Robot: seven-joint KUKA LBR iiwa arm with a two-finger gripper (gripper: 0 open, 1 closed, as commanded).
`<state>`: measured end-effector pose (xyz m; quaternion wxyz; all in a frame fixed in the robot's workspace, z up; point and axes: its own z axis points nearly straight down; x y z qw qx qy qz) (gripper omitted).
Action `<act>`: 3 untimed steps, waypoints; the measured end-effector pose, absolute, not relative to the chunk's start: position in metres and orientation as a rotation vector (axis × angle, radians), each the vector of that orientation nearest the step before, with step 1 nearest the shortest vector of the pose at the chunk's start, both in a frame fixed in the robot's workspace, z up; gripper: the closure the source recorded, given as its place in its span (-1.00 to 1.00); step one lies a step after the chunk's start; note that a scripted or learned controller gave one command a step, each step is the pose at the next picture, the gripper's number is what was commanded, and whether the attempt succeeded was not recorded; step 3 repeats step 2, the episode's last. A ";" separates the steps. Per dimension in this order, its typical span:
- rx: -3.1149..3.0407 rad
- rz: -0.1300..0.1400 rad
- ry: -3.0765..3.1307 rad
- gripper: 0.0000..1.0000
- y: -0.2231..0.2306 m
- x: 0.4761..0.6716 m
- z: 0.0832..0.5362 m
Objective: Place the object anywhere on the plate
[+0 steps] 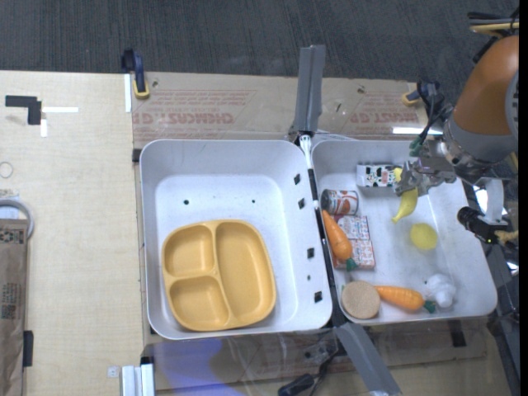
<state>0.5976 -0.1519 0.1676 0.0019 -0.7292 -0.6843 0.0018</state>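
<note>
My pincer (410,180) sits over the back of the right bin (470,304), right on top of the banana (404,205). The banana's upper end meets the fingertips and it hangs down from there, so I judge it pinched at the tip, not lying flat. The grip looks shallow, which makes a slip the likely risk.

The plate (219,275) lies alone in the left bin (157,221), three compartments, well apart from me across the divider, so any compartment works as a target.

The rest is clutter in the right bin: box (378,176), can (339,201), two carrots (337,238) (400,297), lemon (424,236), cookie (360,300). All of it is below the carry path, so I need lift before going left.
</note>
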 end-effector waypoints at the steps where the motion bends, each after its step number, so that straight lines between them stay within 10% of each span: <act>1: -2.288 0.006 -2.148 -1.00 -0.152 0.598 0.168; 2: -2.286 0.011 -2.145 1.00 -0.153 0.598 0.174; 3: -2.286 0.011 -2.145 1.00 -0.153 0.598 0.174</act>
